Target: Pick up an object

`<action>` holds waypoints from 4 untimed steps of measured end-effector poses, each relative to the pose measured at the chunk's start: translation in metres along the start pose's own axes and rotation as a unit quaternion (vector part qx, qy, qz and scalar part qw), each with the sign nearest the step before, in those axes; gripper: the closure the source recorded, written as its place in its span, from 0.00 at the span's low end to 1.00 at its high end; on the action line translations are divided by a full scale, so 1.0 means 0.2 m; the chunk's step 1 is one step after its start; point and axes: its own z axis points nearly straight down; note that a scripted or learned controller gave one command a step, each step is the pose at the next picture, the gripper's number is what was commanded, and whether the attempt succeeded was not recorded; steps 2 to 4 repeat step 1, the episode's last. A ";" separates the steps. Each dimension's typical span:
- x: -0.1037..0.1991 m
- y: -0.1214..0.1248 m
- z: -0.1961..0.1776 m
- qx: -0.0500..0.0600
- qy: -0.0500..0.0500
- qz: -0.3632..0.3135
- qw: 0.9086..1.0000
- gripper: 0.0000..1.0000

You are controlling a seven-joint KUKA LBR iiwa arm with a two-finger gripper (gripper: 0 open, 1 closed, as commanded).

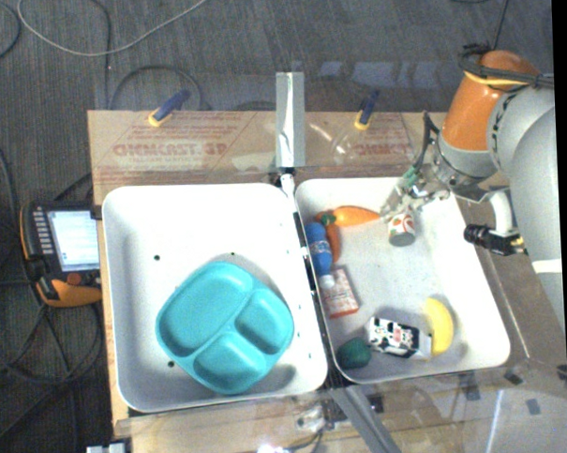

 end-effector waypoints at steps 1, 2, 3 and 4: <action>0.36 0.04 -0.54 0.005 0.005 -0.007 1.000 1.00; 0.36 0.04 -0.54 0.005 0.005 -0.007 1.000 1.00; 0.36 0.04 -0.54 0.005 0.005 -0.007 1.000 1.00; 0.36 0.04 -0.54 0.005 0.005 -0.007 1.000 1.00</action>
